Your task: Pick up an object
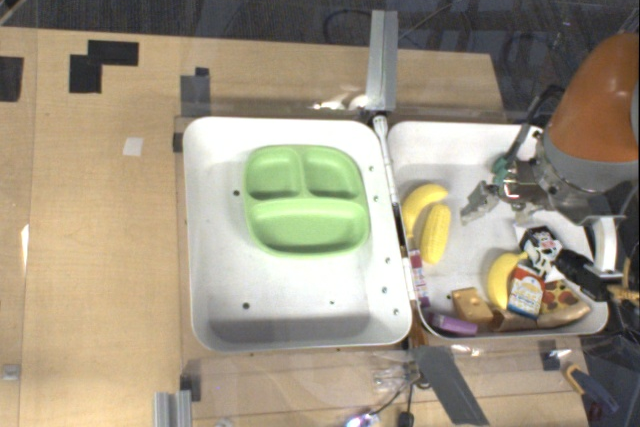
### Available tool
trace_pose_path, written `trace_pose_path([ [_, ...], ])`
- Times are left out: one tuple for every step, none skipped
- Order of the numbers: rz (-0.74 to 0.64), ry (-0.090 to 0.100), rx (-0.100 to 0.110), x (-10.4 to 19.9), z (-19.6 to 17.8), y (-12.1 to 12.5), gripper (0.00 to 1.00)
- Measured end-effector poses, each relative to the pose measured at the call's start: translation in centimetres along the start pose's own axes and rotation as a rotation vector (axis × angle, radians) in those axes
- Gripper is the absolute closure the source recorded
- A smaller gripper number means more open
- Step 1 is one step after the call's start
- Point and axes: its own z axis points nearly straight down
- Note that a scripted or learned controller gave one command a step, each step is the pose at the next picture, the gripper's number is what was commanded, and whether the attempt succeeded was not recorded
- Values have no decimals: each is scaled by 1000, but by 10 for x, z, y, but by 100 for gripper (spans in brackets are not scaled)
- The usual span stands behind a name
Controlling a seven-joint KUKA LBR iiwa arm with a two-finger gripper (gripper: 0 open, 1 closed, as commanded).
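My claw (484,198) hangs spread and released over the middle of the right bin (455,137), nothing between its fingers. Two bananas (427,218) lie by that bin's left wall. A third banana (502,278), a small carton (526,295) and a brown block (469,304) crowd its near right corner. A green divided plate (304,198) sits mid left bin (215,245).

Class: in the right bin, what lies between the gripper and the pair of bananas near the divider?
Bare white bin floor alone separates the gripper from the bananas, seen in the camera view.
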Motion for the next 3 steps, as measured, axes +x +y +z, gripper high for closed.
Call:
trace_pose_path([
  [-155,-3,-16,17,114,20,0],
  [-158,0,-21,21,103,22,100],
  [-92,0,-4,79,-9,53,100],
])
